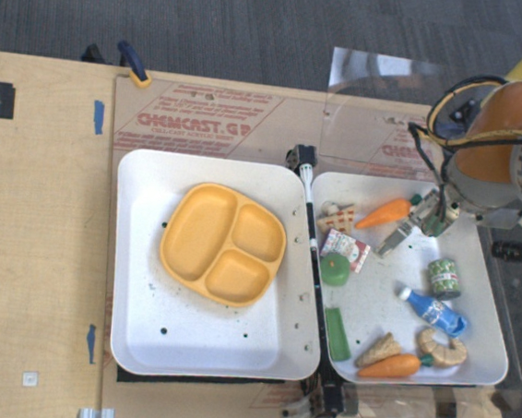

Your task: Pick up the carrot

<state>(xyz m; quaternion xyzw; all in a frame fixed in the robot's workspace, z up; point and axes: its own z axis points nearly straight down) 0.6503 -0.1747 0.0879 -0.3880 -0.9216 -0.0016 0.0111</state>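
Carrot not yet lifted; end effector poised beside the upper carrot.

Near edge of the right bin (490, 367): one carrot (391, 366) lies against the front wall, hemmed by a pretzel (441, 348) and a blue bottle (436, 312). Mid-bin is open floor. Farther back, a second carrot (384, 213) rests on the floor, crackers (336, 217) to its left; the end effector (414, 225) sits just beside its thick end, fingers apparently spread, pinching nothing. Grasp and lift remain.

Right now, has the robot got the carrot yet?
Not yet. The gripper has reached the right bin and hangs just beside the carrot near the back wall, but nothing sits between its fingers. The carrot lies flat in the bin. Left to do: close on it and lift. Another carrot lies near the front.
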